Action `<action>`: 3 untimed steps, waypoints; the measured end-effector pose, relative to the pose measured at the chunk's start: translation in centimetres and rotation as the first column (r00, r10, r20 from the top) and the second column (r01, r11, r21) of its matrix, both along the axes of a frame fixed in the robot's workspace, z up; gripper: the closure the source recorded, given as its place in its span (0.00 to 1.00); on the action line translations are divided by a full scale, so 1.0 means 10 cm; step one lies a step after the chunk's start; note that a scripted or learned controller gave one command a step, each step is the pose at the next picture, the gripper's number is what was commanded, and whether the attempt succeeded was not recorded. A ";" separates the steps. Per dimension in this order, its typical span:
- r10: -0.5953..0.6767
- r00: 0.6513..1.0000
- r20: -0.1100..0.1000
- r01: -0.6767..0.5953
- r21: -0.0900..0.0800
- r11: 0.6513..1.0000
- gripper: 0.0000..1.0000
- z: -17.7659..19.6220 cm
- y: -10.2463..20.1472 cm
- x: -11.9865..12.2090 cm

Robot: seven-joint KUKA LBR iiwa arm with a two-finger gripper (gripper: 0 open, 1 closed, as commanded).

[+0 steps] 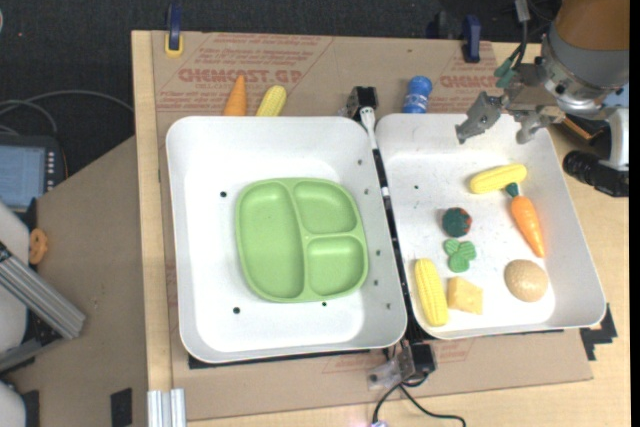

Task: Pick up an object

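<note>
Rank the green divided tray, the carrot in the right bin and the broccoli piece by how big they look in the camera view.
1. Green divided tray, by far the largest.
2. Carrot in the right bin.
3. Broccoli piece, smallest, clearly shorter than the carrot.

Open floor across the upper left of the right bin (410, 155), below the gripper (508, 118). Crowded lower down: banana (497, 178), carrot (527, 224), broccoli (460, 255), corn (430, 291), cheese (465, 295), potato (525, 279). Bare margin around the green tray (300, 237) in the left bin (200, 215).
</note>
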State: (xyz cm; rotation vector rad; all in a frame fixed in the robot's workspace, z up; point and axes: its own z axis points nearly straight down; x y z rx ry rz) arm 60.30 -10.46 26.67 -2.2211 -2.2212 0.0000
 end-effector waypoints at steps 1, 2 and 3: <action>-0.005 1.000 -0.011 0.005 0.001 1.000 0.00 -0.83 -0.32 -0.39; -0.001 1.000 -0.010 0.001 0.003 1.000 0.00 -1.69 -0.26 -0.56; 0.000 1.000 -0.007 0.000 0.004 1.000 0.00 -1.83 0.12 -1.02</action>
